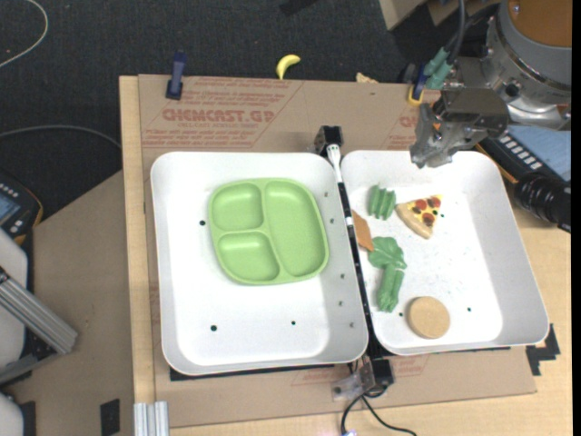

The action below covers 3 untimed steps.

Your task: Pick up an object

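My gripper (431,153) hangs over the back edge of the right bin (508,243), above and just behind the pizza slice toy (421,214). Nothing shows between its fingers. In the right bin lie a ridged green piece (381,202), an orange strip (362,232) by the left wall, a green leafy piece (388,253), another green piece (389,289) below it, and a round tan cookie (427,317) near the front.
The left bin (182,316) holds a green divided plate (269,231). A black clamp (329,140) sits at the back where the two bins meet. A yellow banana toy (287,64) and a blue clip (175,77) lie on the cardboard's back edge.
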{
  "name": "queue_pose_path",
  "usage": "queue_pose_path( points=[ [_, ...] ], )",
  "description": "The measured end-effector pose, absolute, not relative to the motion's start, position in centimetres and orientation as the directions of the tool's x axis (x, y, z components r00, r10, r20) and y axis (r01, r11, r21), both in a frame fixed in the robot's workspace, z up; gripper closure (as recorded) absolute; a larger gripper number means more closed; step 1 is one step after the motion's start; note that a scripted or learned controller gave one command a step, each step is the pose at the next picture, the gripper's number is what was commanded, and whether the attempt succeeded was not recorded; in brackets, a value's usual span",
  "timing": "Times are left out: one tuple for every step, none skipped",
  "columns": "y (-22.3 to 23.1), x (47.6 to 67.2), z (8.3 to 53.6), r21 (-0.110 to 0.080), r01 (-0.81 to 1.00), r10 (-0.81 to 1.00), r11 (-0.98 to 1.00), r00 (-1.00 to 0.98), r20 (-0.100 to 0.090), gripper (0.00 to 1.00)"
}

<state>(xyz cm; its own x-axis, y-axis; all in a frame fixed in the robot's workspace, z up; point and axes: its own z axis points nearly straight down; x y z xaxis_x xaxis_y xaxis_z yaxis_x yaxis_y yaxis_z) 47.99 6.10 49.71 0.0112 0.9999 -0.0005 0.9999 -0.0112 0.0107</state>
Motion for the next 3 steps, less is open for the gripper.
queue_pose_path(
  points=[
    [7.4,47.9,42.4,-0.009,1.000,1.000,-0.001,0.001,-0.001,1.00],
    [12.6,47.9,44.2,0.004,1.000,1.000,0.006,-0.006,0.002,1.00],
    [18.3,47.8,37.0,-0.009,1.000,1.000,0.007,-0.007,-0.002,1.00]
  ],
)
